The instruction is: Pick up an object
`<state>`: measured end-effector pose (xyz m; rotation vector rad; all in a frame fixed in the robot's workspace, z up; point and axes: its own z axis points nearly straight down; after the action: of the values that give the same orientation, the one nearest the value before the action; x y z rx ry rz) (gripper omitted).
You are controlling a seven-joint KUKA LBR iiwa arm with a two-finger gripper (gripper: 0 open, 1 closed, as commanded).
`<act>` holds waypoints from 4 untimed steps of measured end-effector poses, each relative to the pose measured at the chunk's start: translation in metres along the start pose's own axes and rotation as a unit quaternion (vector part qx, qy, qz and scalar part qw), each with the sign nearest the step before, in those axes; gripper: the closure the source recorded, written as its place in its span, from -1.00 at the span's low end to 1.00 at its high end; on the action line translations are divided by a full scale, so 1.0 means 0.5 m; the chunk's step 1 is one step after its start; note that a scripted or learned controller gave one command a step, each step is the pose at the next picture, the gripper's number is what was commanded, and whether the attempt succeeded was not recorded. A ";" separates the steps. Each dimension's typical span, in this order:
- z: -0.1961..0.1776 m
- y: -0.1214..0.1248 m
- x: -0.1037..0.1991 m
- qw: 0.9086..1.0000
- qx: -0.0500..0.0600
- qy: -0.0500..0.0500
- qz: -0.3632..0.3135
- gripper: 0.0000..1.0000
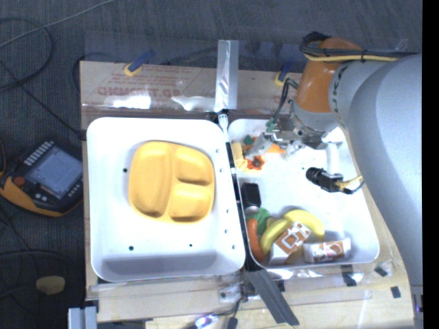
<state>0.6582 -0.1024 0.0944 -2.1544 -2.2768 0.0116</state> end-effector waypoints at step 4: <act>-0.028 0.003 -0.114 1.000 0.012 0.003 0.007 1.00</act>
<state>0.6629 -0.1591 0.1085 -2.1564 -2.2463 0.0329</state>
